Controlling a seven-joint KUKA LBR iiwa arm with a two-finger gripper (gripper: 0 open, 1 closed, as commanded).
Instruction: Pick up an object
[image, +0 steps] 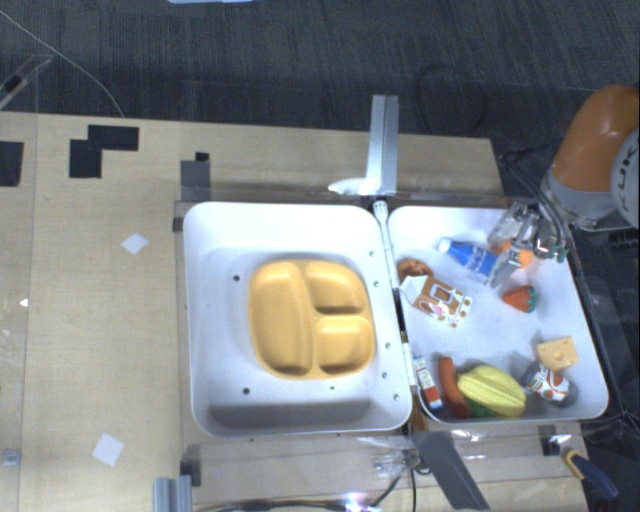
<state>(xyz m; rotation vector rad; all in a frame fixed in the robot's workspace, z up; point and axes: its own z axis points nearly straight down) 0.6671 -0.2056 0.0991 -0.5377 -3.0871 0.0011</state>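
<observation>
Blue bottle (470, 257) beside end effector (522, 240) | grip state unclear | strawberry (518, 297) near, carton (437, 299) left

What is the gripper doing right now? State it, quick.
Gripper: low over the right bin, beside the blue-and-white tube; whether it is open, closed or holding anything cannot be told.

End effector (525, 238) low, orange-banded wrist above.

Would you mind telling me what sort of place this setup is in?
Probably a robotics lab bench: two white bins side by side, toy food for grasping, and a robot gripper reaching in.
</observation>
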